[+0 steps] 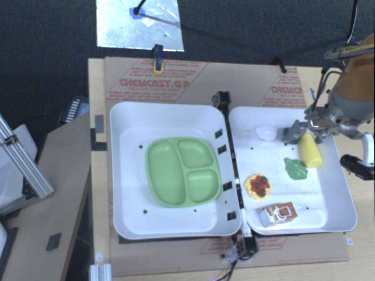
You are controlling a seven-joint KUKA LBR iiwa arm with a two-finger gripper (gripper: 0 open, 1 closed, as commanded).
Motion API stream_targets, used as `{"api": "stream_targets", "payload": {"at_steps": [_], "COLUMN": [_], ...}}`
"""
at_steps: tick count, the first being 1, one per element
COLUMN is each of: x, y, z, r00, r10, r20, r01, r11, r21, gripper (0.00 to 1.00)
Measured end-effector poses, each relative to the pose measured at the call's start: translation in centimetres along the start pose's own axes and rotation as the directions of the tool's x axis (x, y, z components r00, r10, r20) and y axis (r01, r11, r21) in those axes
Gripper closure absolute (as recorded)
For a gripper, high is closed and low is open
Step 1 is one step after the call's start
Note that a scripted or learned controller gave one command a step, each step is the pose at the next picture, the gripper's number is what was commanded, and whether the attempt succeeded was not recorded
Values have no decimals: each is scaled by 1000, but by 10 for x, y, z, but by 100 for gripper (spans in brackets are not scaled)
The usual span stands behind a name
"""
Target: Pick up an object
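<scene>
My gripper [306, 132] hangs low over the far right part of the right bin [334, 215]. It is open, with one dark finger [291, 135] to the left and the other to the right of the far end of a yellow bottle-shaped toy [311, 151], which lies on the bin floor. Just below the bottle lies a green leafy toy [296, 168]. A small white object [266, 133] rests to the left of the gripper. Nearer the front are a round pizza-like toy [258, 185] and a small orange-and-white carton [279, 213].
The left bin [126, 157] holds a green divided plate [180, 171]. A black divider with clips [229, 157] runs between the bins. The arm's grey wrist with its orange band [354, 84] stands over the right bin's far right corner. Cardboard lies under both bins.
</scene>
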State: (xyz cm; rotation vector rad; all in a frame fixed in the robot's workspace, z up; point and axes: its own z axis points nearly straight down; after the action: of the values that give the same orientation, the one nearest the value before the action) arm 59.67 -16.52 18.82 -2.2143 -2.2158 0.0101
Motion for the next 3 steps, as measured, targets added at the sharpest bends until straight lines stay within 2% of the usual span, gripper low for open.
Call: {"api": "stream_targets", "payload": {"at_steps": [1,3], "x": [0,1], "y": [3,11], "z": [-7,105], "r00": [1000,1000], "r10": [-3,-1], "r20": [2,-1], "r01": [3,1], "r11": [1000,1000], "r21": [-12,-9], "gripper": [0,0]}}
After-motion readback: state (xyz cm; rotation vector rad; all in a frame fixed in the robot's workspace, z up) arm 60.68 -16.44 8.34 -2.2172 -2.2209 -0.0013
